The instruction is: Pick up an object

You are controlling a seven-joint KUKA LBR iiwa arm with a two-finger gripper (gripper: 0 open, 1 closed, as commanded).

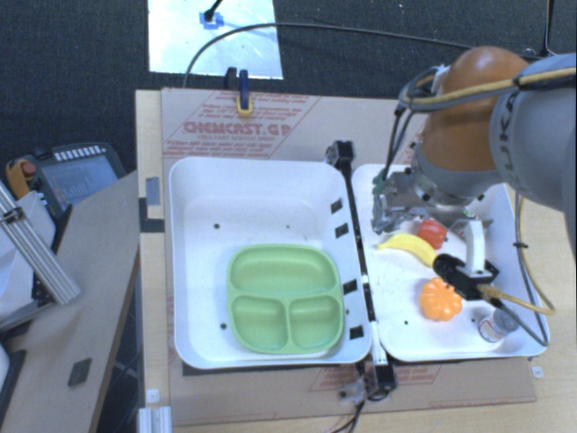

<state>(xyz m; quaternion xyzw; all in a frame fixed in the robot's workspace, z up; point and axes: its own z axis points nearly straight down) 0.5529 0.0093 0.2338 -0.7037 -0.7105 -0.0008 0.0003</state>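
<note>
The right bin [401,336] holds a yellow banana [407,246], a small red fruit [433,234] just behind it, an orange pumpkin-shaped fruit [439,301] and a small grey cup [492,329] in the front right corner. My gripper [387,216] hangs low at the bin's back left, just above and left of the banana's end. The wrist and arm hide much of the bin's back half. I see nothing between the fingers.
A green divided plate [287,298] lies in the front of the left bin [194,242]. A black divider [352,233] runs between the two bins. A teach pendant [77,177] sits on the side table at left.
</note>
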